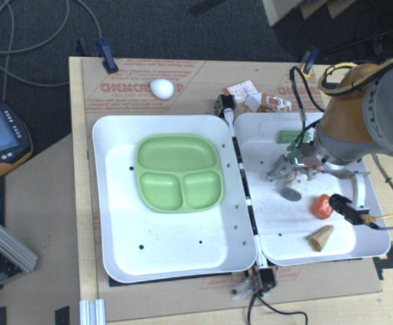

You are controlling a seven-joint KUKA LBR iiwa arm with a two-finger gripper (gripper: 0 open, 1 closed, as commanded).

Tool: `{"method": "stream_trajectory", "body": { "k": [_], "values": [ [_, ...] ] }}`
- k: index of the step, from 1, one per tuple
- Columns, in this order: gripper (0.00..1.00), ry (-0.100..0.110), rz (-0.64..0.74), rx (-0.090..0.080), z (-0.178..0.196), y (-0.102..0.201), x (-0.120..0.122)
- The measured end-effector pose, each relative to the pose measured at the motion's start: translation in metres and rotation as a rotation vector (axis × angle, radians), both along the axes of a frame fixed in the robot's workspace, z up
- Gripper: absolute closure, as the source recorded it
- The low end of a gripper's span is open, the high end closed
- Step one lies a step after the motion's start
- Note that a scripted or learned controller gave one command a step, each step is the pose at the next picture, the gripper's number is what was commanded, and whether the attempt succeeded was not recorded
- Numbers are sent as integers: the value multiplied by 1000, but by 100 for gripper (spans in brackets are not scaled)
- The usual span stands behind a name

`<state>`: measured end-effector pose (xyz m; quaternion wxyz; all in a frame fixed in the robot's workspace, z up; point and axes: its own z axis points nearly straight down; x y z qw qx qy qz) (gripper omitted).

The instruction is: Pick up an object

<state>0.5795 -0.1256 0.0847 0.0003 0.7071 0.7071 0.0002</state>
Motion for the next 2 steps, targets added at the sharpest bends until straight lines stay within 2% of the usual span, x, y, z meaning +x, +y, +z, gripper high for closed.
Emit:
{"method": "stream_trajectory", "body": {
  "k": [1,2],
  "values": [
    [100,-2,-1,-1,10,0,0],
    [100,-1,2,1,116,68,-1]
  ]
}}
